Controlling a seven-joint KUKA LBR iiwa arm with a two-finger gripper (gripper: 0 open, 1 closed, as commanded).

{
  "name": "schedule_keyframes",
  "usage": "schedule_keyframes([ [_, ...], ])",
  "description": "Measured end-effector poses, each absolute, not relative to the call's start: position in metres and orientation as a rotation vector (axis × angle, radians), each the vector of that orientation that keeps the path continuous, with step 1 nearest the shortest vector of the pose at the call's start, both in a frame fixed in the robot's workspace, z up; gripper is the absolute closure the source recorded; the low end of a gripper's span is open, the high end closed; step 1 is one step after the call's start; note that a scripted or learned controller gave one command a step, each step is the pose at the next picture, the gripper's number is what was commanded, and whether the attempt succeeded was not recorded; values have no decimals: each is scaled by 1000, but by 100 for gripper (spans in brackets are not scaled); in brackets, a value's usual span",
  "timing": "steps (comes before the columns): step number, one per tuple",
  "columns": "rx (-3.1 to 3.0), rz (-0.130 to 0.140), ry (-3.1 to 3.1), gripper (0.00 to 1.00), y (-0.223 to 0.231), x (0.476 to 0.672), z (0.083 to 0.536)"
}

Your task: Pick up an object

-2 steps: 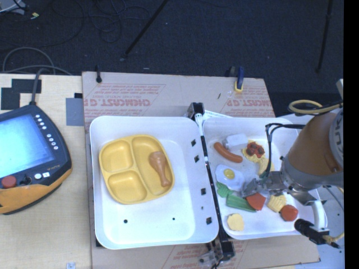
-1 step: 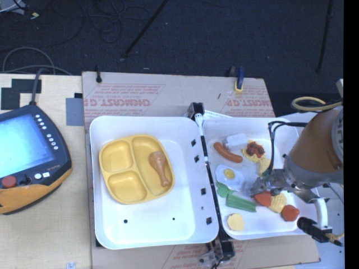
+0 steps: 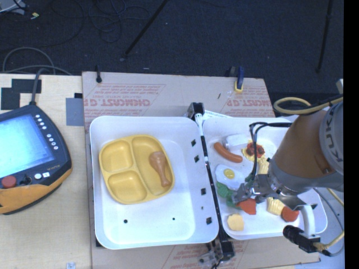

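My gripper point(image 3: 245, 194) is low in the right bin point(image 3: 297, 122), hanging over a cluster of toy food. Directly below it lies an orange-red piece point(image 3: 247, 208), and a green leafy piece point(image 3: 224, 191) sits just to its left. A fried egg point(image 3: 226, 174) and a sausage point(image 3: 227, 152) lie further back. A yellow chunk point(image 3: 235, 223) rests near the bin's front edge. Right of the gripper are a pale corn piece point(image 3: 274, 207) and a red piece point(image 3: 290, 214), both partly under the arm. I see nothing lifted off the bin floor.
The left bin point(image 3: 112, 217) holds a yellow divided tray point(image 3: 120, 158) with a brown drumstick point(image 3: 160, 167) in its right compartment. A red-and-yellow toy point(image 3: 254, 150) lies at the right bin's back. A teach pendant point(image 3: 28, 150) sits at the far left.
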State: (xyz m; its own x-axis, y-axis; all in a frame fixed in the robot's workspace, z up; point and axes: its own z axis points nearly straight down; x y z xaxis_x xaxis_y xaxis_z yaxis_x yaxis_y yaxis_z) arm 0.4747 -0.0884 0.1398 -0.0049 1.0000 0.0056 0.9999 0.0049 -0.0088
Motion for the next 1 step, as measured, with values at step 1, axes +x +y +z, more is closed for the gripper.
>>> schedule_keyframes([
  [1,-2210,-7,-2233,100,0,507,260],
])
